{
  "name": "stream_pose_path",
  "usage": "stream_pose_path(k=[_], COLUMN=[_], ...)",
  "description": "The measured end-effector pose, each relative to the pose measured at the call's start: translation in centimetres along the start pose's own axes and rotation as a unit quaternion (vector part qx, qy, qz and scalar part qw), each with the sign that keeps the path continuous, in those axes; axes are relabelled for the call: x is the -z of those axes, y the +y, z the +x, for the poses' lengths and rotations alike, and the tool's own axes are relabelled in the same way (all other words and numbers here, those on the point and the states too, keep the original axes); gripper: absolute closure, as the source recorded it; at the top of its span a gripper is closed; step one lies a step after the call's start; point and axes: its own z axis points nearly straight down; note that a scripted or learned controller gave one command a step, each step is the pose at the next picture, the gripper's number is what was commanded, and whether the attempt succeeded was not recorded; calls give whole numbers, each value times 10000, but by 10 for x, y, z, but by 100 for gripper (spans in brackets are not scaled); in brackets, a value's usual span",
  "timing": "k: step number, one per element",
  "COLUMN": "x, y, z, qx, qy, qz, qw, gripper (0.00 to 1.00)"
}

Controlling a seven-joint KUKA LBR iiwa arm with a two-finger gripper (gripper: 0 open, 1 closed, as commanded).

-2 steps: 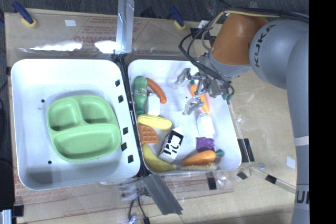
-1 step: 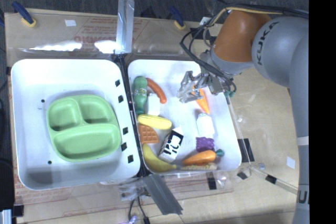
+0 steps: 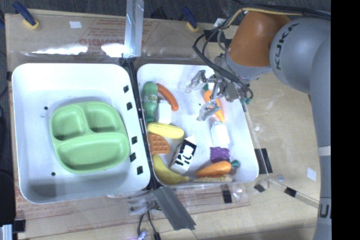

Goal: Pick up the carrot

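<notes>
Left bin [image 3: 22, 121] – green divided tray [image 3: 87, 137], flat on the floor. Right bin [image 3: 252, 143] – carrot [image 3: 215, 168] lying by the near wall, beside a purple piece [image 3: 220, 153], well apart from the gripper [image 3: 205, 94]. Gripper at the bin's far right, fingers spread, seemingly straddling a small orange item [image 3: 216, 107] – blurred.

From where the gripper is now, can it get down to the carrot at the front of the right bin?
Probably yes. The carrot lies uncovered on top, with the purple piece just behind it. The gripper hangs farther back in the same bin.
</notes>
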Motion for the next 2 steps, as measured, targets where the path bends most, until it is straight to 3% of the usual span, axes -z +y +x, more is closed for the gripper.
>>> stream_pose_path(k=[1, 2], x=[12, 11], y=[0, 0], z=[-2, -2], qx=[16, 18], qy=[-34, -32], qz=[16, 15], qw=[10000, 10000], gripper=[100, 0])
